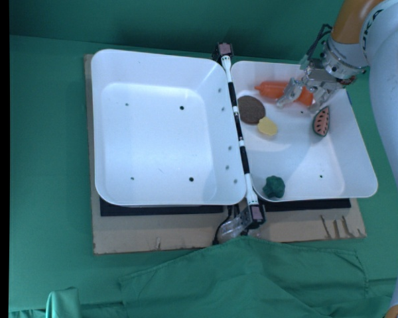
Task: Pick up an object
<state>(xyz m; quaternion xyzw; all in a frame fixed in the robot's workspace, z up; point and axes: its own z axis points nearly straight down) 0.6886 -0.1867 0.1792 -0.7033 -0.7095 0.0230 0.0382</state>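
Observation:
In the right bin [345,171] lie an orange carrot-like toy [273,89], a brown round piece [251,109], a small yellow piece [268,127], a watermelon slice [321,122] and a green broccoli-like piece [274,187]. My gripper [301,99] hangs at the back of that bin, right over the carrot's right end. Its fingers look spread apart, one on each side of the carrot's tip, and nothing is lifted.
The left bin [119,65] has only a few dark specks on its floor. A black-and-white rod [239,131] runs between the bins. Both bins rest on cardboard [152,240] over green cloth, with a cloth fold at the front.

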